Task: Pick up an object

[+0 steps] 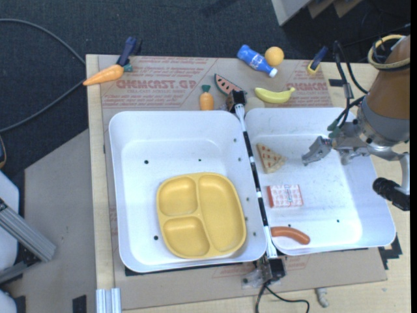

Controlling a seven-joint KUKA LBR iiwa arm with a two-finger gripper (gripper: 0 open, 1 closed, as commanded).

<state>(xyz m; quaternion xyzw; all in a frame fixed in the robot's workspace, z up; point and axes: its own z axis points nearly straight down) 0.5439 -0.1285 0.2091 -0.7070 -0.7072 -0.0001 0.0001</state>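
Over the right bin (365, 237) — tool (317, 152), near pizza slice (270, 157).

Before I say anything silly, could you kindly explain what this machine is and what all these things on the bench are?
This is one picture, taken from a fixed camera above the bench, looking down at a slant. The grey arm with an orange band is a robot reaching in from the right; its end effector hangs above the right white bin, holding nothing I can see. That bin holds a toy pizza slice, a small red-and-white packet and a toy sausage. The left white bin holds a yellow divided plate. Behind the bins lie an orange toy carrot, a yellow toy banana and a small blue bottle.
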